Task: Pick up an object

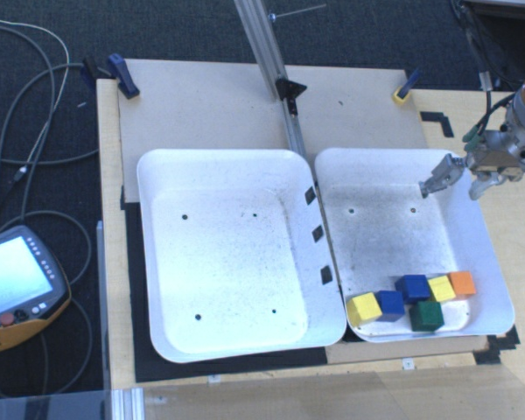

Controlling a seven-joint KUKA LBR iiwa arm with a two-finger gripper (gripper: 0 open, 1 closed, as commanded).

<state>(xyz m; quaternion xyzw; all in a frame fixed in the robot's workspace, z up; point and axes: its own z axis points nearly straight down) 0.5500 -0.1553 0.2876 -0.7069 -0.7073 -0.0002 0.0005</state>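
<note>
Although our gripper (459,179) hangs with its fingers spread wide and nothing between them over the far right edge of the right bin (332,234), the blocks (411,300) lie well apart from it, toward the near wall. We see small cubes huddled touching: yellow, blue, green, orange.

Showing as a grey metal gripper (460,182) with two slim, pale fingers (439,180), each looking flat and angular, one catching more light than the other. Joining a blocky silver-grey wrist housing (503,154) with stepped edges, small green fittings sitting on its near side. Trailing thin dark cables (483,64) up and away from the housing, the arm's upper part blurring at the frame edge.
</note>
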